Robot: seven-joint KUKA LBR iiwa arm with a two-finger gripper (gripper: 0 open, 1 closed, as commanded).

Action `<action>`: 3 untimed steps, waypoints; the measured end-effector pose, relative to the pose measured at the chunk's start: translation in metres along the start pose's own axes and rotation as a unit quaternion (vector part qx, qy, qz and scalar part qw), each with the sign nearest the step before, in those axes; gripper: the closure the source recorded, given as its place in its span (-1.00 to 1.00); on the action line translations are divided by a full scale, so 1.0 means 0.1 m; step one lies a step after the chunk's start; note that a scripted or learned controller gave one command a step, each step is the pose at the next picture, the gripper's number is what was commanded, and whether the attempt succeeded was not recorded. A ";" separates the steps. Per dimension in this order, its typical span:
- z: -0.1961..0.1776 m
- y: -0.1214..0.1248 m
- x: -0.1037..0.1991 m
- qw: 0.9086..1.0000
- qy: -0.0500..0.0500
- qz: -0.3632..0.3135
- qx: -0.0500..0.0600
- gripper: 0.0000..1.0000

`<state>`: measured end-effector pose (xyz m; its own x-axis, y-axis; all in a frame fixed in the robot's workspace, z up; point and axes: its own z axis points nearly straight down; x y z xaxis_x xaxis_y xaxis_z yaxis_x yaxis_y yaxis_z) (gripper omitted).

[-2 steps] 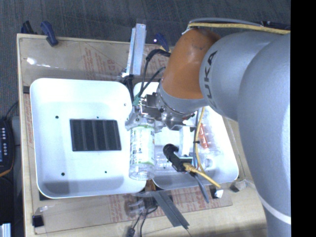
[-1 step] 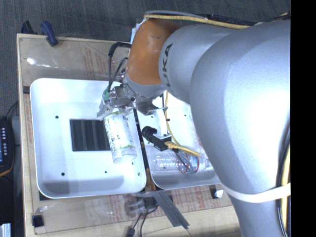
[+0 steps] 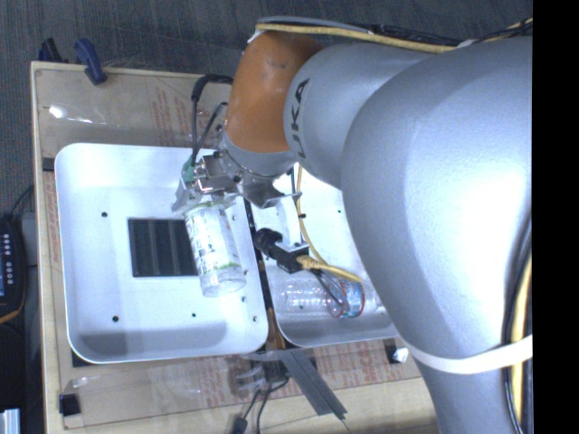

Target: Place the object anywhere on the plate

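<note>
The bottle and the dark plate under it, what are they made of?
The bottle looks like clear, shiny plastic: you can see through it, and a pale label with green print wraps it. The plate is dark and dull with ridges across it, maybe rubber or plastic; hard to tell. The left bin looks like smooth white plastic.

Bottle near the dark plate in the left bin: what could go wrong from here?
1. The clear bottle lies only partly over the dark plate, so released here it may roll off towards the bin's right wall.
2. The pincer sits at the bottle's top end; such an end grip could slip or swing.
</note>
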<state>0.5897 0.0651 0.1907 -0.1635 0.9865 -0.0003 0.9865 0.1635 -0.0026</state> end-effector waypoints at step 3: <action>-0.31 0.21 -0.45 0.988 0.000 -0.156 0.000 1.00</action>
<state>0.6180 0.0239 0.2217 -0.4595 0.8882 0.0013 0.8882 0.4595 -0.0024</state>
